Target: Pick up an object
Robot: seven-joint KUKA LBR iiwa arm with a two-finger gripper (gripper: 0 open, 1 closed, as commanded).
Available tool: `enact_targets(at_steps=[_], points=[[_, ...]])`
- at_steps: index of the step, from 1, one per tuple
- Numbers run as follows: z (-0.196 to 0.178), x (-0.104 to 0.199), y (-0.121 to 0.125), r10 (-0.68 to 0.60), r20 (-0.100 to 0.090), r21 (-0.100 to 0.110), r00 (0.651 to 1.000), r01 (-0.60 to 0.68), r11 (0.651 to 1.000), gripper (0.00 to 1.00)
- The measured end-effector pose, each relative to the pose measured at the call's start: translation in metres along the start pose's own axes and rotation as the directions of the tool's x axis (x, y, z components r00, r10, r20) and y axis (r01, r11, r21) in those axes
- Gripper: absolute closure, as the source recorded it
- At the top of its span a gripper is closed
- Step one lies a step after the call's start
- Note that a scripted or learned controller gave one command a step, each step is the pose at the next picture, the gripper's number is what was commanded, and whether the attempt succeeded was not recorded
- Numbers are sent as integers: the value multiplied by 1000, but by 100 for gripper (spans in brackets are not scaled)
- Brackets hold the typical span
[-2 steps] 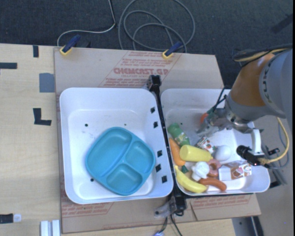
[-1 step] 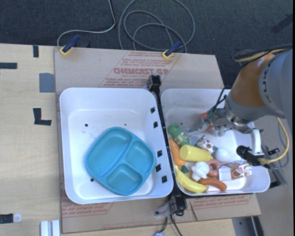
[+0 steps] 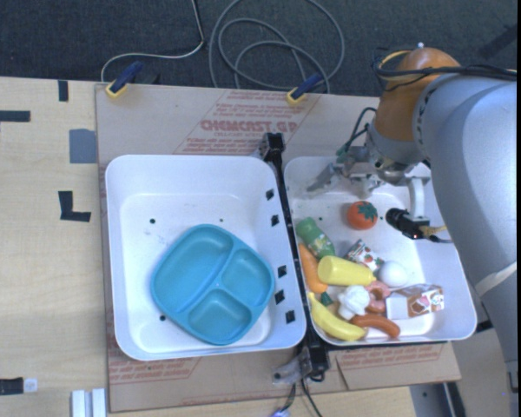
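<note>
Fingers of the gripper look slightly spread, nothing between them, hovering over the upper left part of the right bin, just beside the divider. Grey arm comes in from frame right, orange band at upper right.

Right bin holds a pile of toy food: a tomato alone in the upper middle, nearest the fingers; below it a green bottle-like piece, carrot, corn cob, white egg, banana, sausage, small carton at lower right.

Left bin has a blue divided plate, centre-low.

Best target, my guess: the tomato. Probably hollow plastic, light, stiff, smooth and round, so it may roll or squirt out. Grip across its widest middle, straight down. It stands clear of the pile.
</note>
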State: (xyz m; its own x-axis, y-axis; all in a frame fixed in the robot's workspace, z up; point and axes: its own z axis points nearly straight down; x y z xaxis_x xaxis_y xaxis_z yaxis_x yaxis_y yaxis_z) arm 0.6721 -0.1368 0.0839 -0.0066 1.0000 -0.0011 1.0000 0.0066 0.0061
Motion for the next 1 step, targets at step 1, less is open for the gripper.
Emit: enact_targets(at_steps=[1], points=[[-3, 2, -61, 6, 1, 3, 1000, -6, 1000, 0]])
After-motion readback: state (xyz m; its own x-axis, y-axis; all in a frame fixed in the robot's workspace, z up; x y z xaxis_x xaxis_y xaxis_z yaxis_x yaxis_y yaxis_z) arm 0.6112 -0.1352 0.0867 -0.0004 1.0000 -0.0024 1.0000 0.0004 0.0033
